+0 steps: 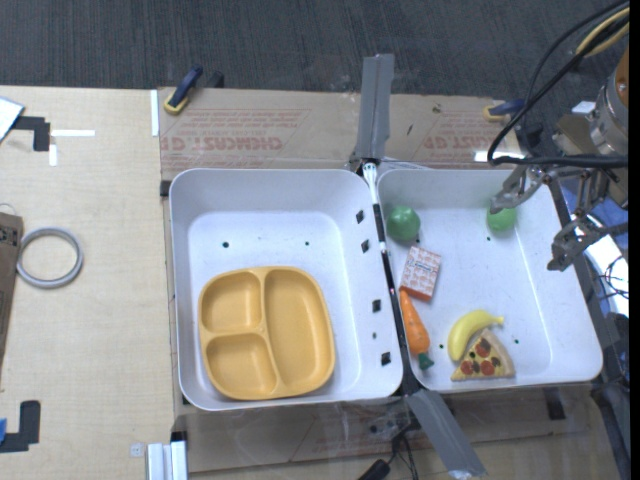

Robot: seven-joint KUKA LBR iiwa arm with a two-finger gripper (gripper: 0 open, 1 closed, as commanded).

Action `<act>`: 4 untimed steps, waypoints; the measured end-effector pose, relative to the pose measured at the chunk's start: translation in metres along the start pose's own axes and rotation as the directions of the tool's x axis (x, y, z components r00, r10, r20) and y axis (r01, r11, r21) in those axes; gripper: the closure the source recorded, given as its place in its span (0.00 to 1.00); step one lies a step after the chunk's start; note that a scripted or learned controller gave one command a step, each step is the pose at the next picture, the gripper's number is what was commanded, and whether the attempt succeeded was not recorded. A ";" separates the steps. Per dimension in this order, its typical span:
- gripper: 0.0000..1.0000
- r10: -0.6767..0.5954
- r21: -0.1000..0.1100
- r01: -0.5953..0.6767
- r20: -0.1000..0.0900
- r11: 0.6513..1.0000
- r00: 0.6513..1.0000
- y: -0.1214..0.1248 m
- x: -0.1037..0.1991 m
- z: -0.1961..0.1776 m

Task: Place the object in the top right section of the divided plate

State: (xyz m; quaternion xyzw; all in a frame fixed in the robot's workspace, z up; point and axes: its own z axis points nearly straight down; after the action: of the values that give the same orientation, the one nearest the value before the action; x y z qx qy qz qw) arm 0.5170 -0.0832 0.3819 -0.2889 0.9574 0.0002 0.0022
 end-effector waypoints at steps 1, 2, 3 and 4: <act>0.00 -0.143 0.000 0.143 0.000 0.990 0.990 -0.011 -0.003 -0.059; 0.00 -0.504 -0.002 0.504 0.000 0.864 0.864 -0.093 0.080 -0.059; 0.00 -0.236 -0.003 0.236 -0.001 0.972 0.972 -0.083 0.100 -0.059; 1.00 -0.233 -0.002 0.233 0.002 0.972 0.972 -0.085 0.097 -0.067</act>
State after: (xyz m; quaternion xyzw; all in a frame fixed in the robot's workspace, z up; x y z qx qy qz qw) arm 0.4826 -0.2077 0.4490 -0.3992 0.9169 0.0012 0.0027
